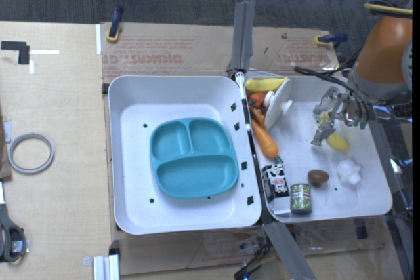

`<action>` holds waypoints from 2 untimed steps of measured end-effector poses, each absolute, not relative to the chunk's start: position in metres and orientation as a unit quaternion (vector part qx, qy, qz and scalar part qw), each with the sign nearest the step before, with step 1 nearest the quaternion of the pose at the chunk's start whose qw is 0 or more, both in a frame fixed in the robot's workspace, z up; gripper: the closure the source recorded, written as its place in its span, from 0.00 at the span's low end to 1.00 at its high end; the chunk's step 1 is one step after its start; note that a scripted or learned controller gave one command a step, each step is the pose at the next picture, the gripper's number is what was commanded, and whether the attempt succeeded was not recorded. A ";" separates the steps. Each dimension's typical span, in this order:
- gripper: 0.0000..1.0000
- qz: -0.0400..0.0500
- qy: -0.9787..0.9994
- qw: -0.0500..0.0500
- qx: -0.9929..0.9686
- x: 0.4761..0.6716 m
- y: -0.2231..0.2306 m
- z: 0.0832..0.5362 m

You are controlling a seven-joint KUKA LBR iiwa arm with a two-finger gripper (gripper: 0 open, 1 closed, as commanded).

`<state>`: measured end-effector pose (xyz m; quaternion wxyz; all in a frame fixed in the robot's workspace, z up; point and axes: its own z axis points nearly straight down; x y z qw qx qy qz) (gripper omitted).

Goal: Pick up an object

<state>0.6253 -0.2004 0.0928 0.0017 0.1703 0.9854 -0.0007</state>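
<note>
The pick looks at an early stage: nothing is lifted. The gripper [326, 128] hangs low over the right bin [367, 203], toward its right wall, just beside a yellow lemon [338, 141] resting on the floor. Whether the claw is released or clenched I cannot tell. Closing on something and raising it remains. The left bin [125, 160] carries 1 blue plate [194, 158].

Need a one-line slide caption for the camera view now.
End effector low in right bin beside yellow item; teal plate in left bin.
</note>
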 end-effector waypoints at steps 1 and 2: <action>1.00 -0.002 0.986 0.005 0.169 0.627 -0.200 0.104; 0.00 -0.002 0.986 0.005 0.169 0.627 -0.200 0.104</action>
